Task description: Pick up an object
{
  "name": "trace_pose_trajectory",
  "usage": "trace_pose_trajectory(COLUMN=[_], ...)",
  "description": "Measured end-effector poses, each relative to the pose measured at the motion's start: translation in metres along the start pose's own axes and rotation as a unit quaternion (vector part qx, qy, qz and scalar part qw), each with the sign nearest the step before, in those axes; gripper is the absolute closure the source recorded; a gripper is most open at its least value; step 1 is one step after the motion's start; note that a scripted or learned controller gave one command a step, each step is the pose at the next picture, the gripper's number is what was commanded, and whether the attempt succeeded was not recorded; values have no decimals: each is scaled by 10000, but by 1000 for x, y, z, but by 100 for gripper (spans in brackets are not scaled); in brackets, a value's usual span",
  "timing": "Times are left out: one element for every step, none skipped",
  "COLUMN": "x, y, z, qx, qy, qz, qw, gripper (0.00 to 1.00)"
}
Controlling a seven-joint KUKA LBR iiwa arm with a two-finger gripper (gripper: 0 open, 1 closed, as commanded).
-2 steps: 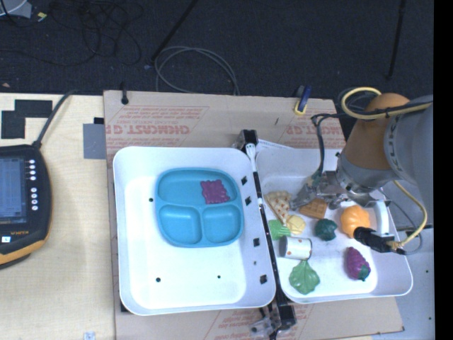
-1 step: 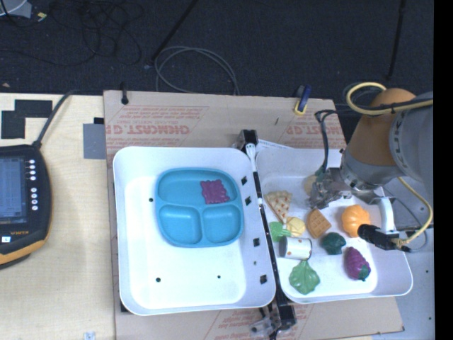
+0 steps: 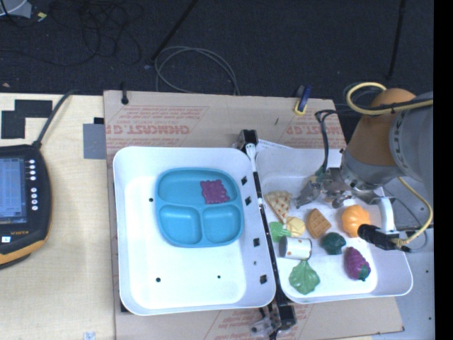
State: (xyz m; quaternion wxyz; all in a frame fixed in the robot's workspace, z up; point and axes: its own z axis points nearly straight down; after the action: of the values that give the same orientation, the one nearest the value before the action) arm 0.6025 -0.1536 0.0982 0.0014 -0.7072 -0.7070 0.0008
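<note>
At the far left we see a black and yellow control pendant lying on the tabletop. Next comes the left bin, which holds a blue divided tray; a purple bunch of grapes sits in the tray's upper right compartment.

Past the divider we find the right bin with a scatter of toy food: a waffle-patterned wedge, a small white cup on its side, a green leafy piece, a tan cracker, a dark green item, an orange and a second purple grape bunch.

The tool is low in the right bin's upper half, just above the cracker and beside the orange. We cannot tell whether it is open or closed, and we see nothing gripped in it. The arm reaches in from the right.
</note>
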Motion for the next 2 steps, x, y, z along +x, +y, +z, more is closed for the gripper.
trace_pose_trajectory(x=[-5, -7], y=[-49, -47], z=[11, 1], qx=[13, 7], qy=[4, 5], qz=[0, 23], qw=[10000, 10000], gripper=[0, 100])
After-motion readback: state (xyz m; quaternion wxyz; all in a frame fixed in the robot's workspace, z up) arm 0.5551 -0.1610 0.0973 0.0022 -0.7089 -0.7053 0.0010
